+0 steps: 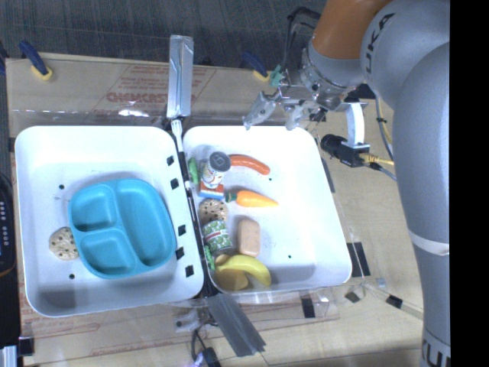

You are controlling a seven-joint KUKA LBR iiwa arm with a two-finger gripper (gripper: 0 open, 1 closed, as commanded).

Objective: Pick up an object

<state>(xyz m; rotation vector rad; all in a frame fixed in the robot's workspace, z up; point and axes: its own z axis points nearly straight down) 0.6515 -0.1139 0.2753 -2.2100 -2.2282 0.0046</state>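
My gripper (276, 115) hangs above the far rim of the right bin (321, 205), its two fingers spread apart with nothing between them. Below it in that bin lie a red sausage (249, 164), a carrot (254, 199), a small bottle with a grey cap (215, 170), a cookie (213, 209), a green can (218, 236), a tan bread piece (248, 236) and a banana (243, 270). All of them sit along the bin's left half.
The left bin (38, 159) holds a blue divided plate (122, 226) and a cookie (64, 243) beside it. A metal clamp strip (180, 71) stands at the back between the bins. The grey arm fills the right side.
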